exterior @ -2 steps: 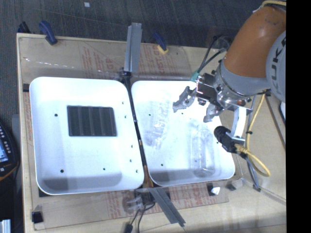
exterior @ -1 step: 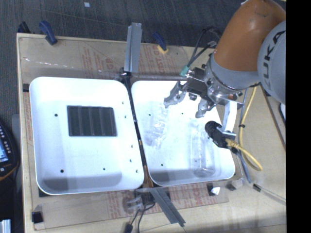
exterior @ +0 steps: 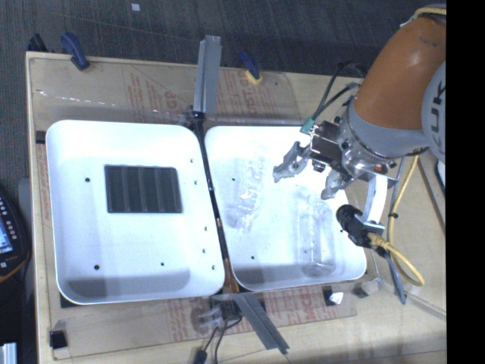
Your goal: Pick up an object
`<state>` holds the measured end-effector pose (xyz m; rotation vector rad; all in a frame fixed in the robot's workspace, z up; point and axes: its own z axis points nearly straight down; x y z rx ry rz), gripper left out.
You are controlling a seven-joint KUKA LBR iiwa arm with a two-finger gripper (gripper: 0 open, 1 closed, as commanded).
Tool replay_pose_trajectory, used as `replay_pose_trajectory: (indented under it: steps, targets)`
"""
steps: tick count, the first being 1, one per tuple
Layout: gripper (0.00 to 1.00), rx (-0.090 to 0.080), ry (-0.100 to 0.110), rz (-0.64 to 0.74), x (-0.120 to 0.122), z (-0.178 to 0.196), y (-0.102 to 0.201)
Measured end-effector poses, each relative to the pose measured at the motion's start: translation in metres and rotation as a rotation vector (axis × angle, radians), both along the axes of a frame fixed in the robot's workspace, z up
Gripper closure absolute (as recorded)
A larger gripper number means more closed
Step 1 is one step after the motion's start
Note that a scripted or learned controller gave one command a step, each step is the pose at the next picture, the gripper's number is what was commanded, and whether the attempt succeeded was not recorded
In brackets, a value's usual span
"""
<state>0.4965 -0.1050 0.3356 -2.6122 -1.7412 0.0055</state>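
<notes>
You want one of the see-through things in the right bin (exterior: 227, 226). A clear plastic bottle (exterior: 317, 233) lies flat on the white floor, just below the fingers and a little to their right. A second clear thing, crinkly like a wrapper (exterior: 246, 192), lies to the left of the fingers and a bit lower. Both are hard to see because they are clear and the floor is bright white.

The gripper (exterior: 309, 177) hangs over the upper part of the right bin. Its two fingers (exterior: 286, 169) are spread apart, and nothing is between them. You can guess why: they need a gap wide enough to fit around something before they squeeze.

The bottle looks like the nearest pick. It is round and smooth, so it may roll or slip out.

The left bin (exterior: 68, 203) is far from the fingers. It has a dark ribbed pad (exterior: 142, 189) lying flat in its middle.
</notes>
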Motion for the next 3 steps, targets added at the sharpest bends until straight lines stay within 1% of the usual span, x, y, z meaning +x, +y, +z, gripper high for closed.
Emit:
replay_pose_trajectory:
  steps: [1, 2, 3]
  targets:
    - [0.0, 0.0, -0.002, 0.032, -0.008, -0.038, -0.029]
    - [0.0, -0.001, -0.006, 0.172, -0.018, -0.022, -0.047]
    - [0.0, -0.001, -0.005, 0.172, -0.019, -0.022, -0.047]
